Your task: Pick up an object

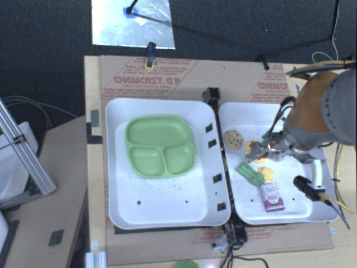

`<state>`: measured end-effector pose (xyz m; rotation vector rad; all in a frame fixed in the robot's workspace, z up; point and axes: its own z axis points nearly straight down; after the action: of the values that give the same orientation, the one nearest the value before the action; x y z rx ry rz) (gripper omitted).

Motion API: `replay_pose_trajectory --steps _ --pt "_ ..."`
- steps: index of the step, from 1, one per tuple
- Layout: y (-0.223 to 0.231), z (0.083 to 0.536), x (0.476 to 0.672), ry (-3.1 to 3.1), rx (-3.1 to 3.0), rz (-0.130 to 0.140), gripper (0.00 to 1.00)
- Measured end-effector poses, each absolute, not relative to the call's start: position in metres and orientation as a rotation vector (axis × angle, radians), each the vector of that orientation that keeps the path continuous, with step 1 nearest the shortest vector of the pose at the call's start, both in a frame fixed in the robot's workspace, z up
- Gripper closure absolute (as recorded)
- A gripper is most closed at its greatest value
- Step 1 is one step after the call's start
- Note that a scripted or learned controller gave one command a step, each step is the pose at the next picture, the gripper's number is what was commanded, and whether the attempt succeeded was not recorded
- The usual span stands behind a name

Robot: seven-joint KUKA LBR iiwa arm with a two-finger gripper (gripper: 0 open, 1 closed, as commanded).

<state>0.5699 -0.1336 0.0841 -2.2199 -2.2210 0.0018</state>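
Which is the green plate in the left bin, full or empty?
Empty. All three compartments of the green plate show bare green surface, with nothing in them.

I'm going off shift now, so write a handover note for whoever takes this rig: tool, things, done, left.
Tool: low in the right bin, close to the biscuit and the green piece; no thing seen held.
Things: biscuit, green piece, yellow piece and red packet lie in that bin; green plate in the left bin.
Done: approach only.
Left: grasp one thing and lift it.
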Motion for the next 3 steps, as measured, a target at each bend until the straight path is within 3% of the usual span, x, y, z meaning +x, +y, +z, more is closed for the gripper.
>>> replay_pose_trajectory --steps 1,2,3 --pt "-0.133 0.096 0.572 -2.225 -2.222 -0.004 1.0" --pt "-0.133 0.095 0.572 -2.225 -2.221 -0.003 0.0" --pt "-0.131 0.085 0.621 -2.231 -2.219 -0.006 0.0"
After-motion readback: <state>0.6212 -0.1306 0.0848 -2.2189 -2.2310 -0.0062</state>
